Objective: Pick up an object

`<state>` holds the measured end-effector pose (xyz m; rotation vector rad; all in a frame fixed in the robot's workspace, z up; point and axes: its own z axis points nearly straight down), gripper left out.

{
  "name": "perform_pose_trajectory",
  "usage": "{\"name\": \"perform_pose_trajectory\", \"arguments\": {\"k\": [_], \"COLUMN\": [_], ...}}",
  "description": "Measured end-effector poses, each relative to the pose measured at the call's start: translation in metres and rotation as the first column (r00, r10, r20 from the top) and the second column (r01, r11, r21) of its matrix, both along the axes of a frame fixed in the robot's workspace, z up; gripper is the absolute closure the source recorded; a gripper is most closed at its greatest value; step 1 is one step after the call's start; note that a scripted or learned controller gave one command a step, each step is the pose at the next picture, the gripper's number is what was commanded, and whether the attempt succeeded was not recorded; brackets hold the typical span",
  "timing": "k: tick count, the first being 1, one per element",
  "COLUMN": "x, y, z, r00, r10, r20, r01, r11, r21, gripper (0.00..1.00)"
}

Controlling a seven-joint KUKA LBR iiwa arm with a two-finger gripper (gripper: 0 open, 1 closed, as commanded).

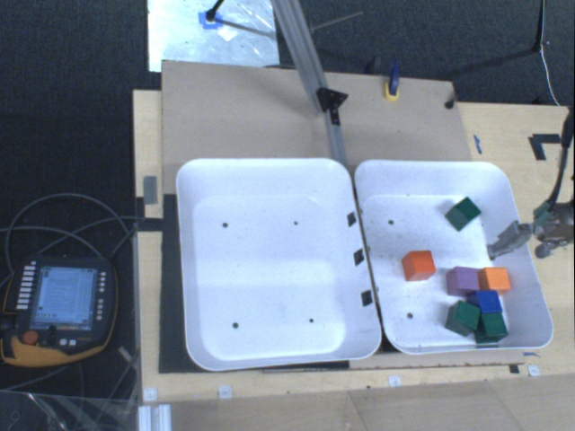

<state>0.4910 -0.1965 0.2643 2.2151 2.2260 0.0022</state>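
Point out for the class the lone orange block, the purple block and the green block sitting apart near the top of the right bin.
Orange block (418,265), camera view: centre of its top face.
Purple block (463,280), camera view: middle of its top face.
Green block (463,214), camera view: centre of its top face.

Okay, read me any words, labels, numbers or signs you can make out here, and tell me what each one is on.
No text is readable.
Teach pendant screen: lit, contents too small and blurred to read.
Blocks in the right bin: plain coloured faces, no markings visible.
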Motion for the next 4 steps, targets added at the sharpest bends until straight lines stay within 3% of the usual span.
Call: {"name": "perform_pose_trajectory", "arguments": {"k": [1,3,4], "x": [0.0,0.003,0.01], "y": [0.0,-0.003,-0.001], "z": [0.0,-0.104,-0.152], "r00": [1.0,1.0,1.0], "r10": [-0.001,-0.003,-0.004], "r20": [0.001,-0.005,0.009], "r01": [0.001,0.003,0.004], "r11": [1.0,1.0,1.0], "r21": [0.0,0.001,-0.01], "gripper": [0.0,0.0,0.0]}}
